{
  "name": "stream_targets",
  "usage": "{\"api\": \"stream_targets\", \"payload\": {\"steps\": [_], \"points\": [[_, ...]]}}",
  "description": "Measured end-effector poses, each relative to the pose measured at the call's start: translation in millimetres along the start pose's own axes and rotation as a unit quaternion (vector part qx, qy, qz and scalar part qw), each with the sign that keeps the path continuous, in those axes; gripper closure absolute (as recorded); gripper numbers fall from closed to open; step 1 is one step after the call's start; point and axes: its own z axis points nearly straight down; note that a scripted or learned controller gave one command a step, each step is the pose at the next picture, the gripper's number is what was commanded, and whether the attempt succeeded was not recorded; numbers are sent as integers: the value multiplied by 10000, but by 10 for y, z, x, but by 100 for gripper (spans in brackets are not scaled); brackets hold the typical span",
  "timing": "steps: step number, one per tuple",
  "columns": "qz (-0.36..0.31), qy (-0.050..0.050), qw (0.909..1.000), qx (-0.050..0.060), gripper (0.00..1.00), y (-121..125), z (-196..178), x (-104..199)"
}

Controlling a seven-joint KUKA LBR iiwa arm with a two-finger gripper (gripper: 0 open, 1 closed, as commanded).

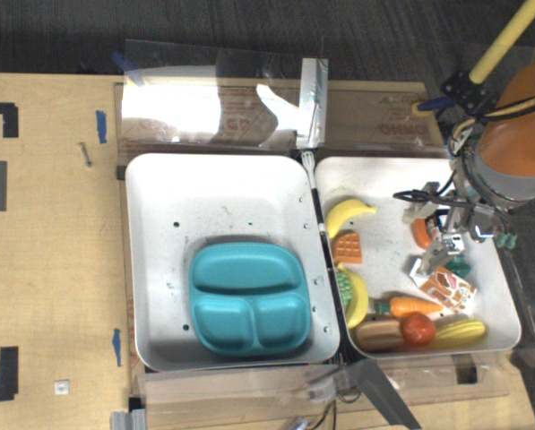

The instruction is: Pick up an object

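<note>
The right bin [388, 186] holds several toy foods. A yellow banana [348, 213] lies by its left wall, with an orange waffle piece [347, 249] just below it. Along the front are a yellow-and-green piece [355, 298], a carrot [413, 307], a brown sausage [379, 333], a red tomato [418, 329] and a yellow piece [460, 331]. My gripper [439, 245] hangs low over the bin's right half. A small orange item [421, 231] sits at its left, and a white-and-orange slice [446, 287] lies just in front of it. A dark green piece [458, 262] is beside it.
The left bin [159, 195] holds a teal divided plate [247, 296] toward its front. A clear plastic panel [213, 106] and a metal post [312, 101] stand behind the bins. The arm's orange band [518, 141] and cables crowd the right bin's far right corner.
</note>
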Motion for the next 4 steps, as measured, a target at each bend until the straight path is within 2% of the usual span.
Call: {"api": "stream_targets", "payload": {"steps": [1, 2, 3, 4], "points": [[-29, 27, 10000, -5, 0, -465, 719, 561], [249, -27, 9997, -30, 0, -760, 971, -19], [1077, -32, 9942, -4, 0, -365, 1036, -561], [1074, -81, 9942, 9, 100, -373, 900, -584]]}}
